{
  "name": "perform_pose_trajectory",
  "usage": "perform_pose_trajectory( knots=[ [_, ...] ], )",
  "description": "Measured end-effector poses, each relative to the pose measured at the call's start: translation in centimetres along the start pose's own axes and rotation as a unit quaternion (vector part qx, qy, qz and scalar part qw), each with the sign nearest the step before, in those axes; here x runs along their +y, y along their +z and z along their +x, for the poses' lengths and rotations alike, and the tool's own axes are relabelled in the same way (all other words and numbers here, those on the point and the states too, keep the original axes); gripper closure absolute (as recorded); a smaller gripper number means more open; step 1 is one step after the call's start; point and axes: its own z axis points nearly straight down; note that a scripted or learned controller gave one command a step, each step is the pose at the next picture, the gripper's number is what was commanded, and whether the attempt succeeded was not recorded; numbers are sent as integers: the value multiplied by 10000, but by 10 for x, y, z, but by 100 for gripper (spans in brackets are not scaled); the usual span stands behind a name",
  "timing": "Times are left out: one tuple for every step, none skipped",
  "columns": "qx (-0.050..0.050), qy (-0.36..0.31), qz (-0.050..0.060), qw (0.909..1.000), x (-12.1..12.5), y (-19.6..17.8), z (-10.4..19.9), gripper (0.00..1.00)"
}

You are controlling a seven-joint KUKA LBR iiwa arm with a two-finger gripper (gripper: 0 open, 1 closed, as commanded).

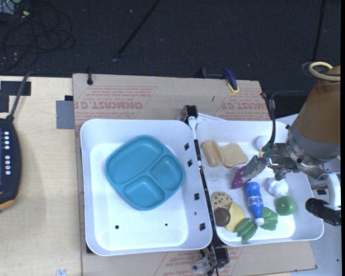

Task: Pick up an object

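Observation:
My gripper (263, 167) hangs over the middle of the right bin (310, 232), reaching in from the right. Its fingers (252, 168) stand open, with nothing between them. The left finger's tip is right beside a purple toy (238, 179). Just below the gripper lies a blue bottle (254, 202) with its cap towards the gripper. Two toast-coloured pieces (211, 153) (234, 154) lie to the left of the gripper. A white lump (278, 186) sits under the wrist.
The right bin also holds a cookie (221, 199), a brown round piece (221, 216), a yellow piece (236, 214), green items (247, 230) (268, 218), a green ball (286, 205) and a white ball (261, 141). A blue divided plate (145, 171) lies in the left bin (98, 223).

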Motion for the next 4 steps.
perform_pose_trajectory(
  knots=[
    [2,3,41,10000,27,136,-27,0],
    [-6,28,-34,10000,28,154,-23,0],
    [-1,47,-22,10000,27,145,-24,100],
    [10,-50,-51,10000,38,49,73,100]
  ],
)
